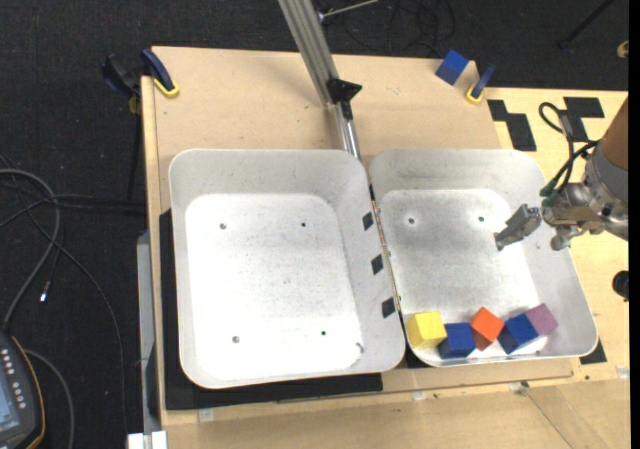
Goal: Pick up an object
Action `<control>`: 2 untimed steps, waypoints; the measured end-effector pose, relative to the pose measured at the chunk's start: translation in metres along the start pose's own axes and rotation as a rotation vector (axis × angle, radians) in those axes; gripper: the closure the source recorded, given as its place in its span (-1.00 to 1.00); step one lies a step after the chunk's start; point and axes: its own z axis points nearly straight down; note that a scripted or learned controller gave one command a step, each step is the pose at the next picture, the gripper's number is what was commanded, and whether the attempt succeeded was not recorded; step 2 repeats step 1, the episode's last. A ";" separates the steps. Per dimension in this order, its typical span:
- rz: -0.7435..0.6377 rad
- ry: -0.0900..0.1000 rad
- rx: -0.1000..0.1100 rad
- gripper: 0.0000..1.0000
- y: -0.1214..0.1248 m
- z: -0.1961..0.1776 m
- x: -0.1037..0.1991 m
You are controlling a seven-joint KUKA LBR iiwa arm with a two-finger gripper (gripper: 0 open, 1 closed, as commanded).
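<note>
The gripper [535, 227] hangs over the right bin [440, 172], near its right edge, reaching in from the arm [612, 167] at the right side of the bench [260, 97]. One grey finger juts left over the bin floor with nothing between the fingers; the view is too small to tell whether they are spread or closed. Well apart from it, along the bin's near edge, lie a yellow block [428, 327], a blue block [458, 339] touching it, an orange block [487, 325], a second blue block [518, 332] and a purple block [541, 318] by the near right corner. The left bin [190, 237] sits beside it. Another small blue block [452, 66] rests on the bench's far edge, beside a clamp [478, 84].
</note>
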 end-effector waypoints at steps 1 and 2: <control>-0.004 0.004 0.009 -1.00 -0.009 0.120 0.052; -0.004 0.004 0.009 -1.00 -0.009 0.120 0.052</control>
